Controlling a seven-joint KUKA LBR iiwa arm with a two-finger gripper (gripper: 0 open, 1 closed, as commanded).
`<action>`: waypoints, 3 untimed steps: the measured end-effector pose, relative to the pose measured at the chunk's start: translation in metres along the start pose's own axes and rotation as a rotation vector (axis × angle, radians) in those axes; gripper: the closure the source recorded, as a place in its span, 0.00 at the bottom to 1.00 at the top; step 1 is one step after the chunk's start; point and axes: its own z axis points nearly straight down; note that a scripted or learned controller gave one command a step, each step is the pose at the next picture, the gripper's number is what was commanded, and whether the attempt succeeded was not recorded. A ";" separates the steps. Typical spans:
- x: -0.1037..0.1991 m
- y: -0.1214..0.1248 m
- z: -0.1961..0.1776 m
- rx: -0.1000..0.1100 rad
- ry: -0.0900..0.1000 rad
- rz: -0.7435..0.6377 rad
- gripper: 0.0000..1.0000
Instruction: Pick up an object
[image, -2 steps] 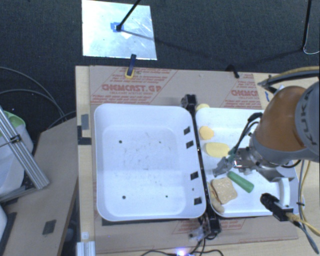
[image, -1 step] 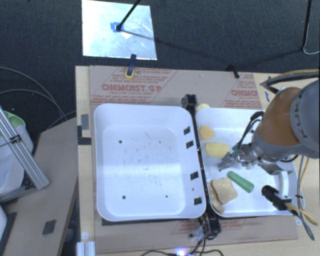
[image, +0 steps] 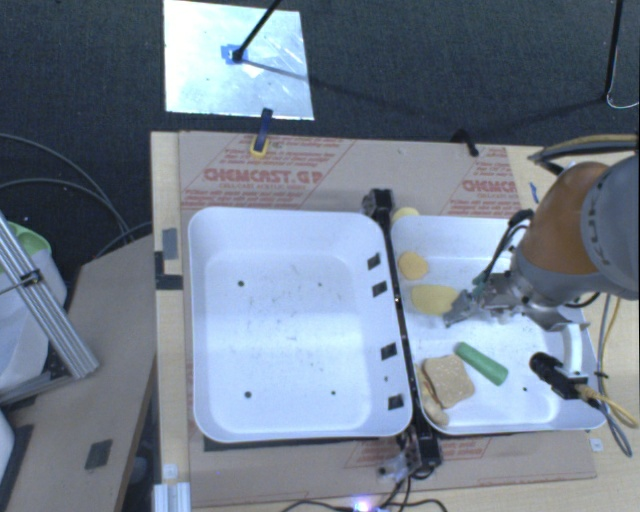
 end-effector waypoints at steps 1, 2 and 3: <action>0.052 -0.069 -0.089 -0.003 0.003 -0.006 0.00; 0.036 -0.020 -0.017 0.004 0.001 -0.005 0.00; 0.057 -0.069 -0.088 -0.002 0.003 -0.005 0.00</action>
